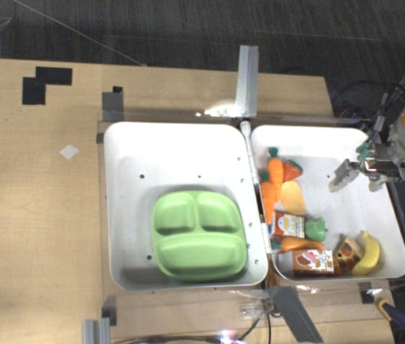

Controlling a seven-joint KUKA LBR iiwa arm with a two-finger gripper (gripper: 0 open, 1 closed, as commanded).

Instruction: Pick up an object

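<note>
The pale wooden table (37, 213) fills the left side, marked with black square patches near its far edge, and dark grey carpet runs behind it. On it sits the left shallow white plastic bin (123, 192), which holds a light green, three-compartment plastic tray (198, 233) lying flat toward the near right part of the bin. A grey metal post (247, 81) stands upright at the far end of the divide between the two bins.

The right shallow white plastic bin (381, 221) holds a cluster of toy food along its left wall and near edge. An orange plastic carrot with a green top (274, 173) lies farthest back, with another orange piece (267, 199) just beside it against the wall. A yellow-orange rounded piece (293, 198) touches them. Nearer sits a small printed carton (289, 225) with a green item (315, 229) at its right; their exact shapes are hard to make out. At the near edge lie a red-brown box (312, 261), a small brown printed packet (346, 253) and a yellow plastic banana (368, 254), packed close together.

The grey two-finger gripper (346, 175) hangs over the bare far right part of this bin, well apart from the toys, its fingers blurred. Nothing is seen between them, and how far they are spread cannot be told. The arm is cut off at the right edge.
</note>
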